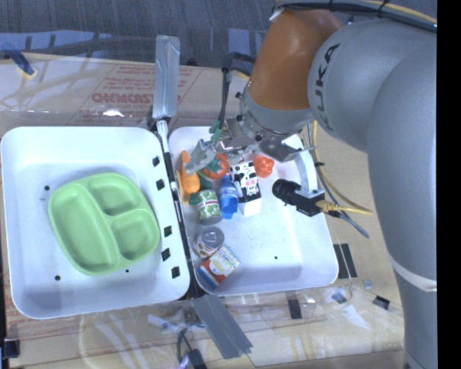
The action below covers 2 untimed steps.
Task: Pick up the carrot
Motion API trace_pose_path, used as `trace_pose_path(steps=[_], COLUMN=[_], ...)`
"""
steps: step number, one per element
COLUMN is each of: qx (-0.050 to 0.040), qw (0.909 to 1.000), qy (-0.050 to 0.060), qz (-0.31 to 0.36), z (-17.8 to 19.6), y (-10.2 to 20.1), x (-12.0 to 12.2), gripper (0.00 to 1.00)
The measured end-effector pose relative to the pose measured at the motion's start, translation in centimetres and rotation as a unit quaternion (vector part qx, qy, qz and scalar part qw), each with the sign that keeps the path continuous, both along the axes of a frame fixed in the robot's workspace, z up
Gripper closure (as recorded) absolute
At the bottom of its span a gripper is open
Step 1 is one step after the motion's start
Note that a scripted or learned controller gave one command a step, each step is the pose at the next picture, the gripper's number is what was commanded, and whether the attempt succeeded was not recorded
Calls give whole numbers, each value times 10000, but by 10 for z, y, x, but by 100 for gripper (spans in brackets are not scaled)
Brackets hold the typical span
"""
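Grey arm (369, 106) hangs over the right bin (307, 260), jaws just beside the carrot (187, 177), their opening indiscernible.

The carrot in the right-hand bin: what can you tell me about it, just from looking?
The carrot is a small orange piece that looks like toy plastic, with a hint of green at its upper end. It lies near the left wall of the right bin, roughly lengthwise along that wall, at the edge of a crowded heap. A small green can sits just below and right of it. The gripper is right above the heap, close beside the carrot; whether it touches the carrot I cannot tell.
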<state>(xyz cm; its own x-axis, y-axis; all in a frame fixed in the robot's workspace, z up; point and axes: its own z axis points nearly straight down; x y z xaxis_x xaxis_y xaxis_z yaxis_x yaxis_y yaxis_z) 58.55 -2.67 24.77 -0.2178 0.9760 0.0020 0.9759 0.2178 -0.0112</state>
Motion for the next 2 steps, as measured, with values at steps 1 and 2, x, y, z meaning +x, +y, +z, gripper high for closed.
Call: trace_pose_path(steps=[1, 2], qx=[0, -1], qw=[10000, 10000], qy=[-8, -29], qz=[90, 78], z=[-60, -59], y=[31, 38], x=[-53, -35], gripper=[0, 0])
